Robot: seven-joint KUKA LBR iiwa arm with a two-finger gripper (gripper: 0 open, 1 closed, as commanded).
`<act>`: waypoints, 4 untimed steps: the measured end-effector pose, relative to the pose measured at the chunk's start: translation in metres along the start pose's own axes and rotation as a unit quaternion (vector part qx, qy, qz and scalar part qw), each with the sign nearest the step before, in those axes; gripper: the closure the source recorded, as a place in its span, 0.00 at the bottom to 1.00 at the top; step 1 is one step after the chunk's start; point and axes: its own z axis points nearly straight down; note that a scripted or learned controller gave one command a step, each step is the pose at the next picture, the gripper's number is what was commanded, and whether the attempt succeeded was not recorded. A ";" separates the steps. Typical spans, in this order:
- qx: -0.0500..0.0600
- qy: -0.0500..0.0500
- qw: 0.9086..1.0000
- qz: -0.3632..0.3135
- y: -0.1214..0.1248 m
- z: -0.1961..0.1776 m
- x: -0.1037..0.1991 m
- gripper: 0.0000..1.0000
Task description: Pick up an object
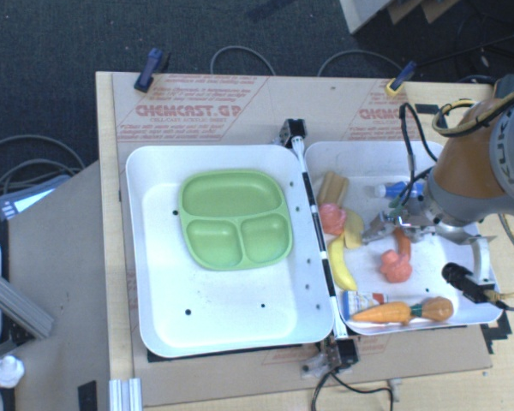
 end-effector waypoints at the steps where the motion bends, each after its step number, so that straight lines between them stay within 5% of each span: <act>1: 0.000 0.000 1.000 0.001 -0.044 0.000 0.003 0.00; 2: -0.001 -0.001 1.000 0.001 -0.043 -0.010 0.003 1.00; 3: -0.001 0.000 1.000 0.001 -0.043 -0.010 0.003 0.00; 4: -0.002 -0.001 1.000 0.000 0.008 -0.097 -0.023 0.00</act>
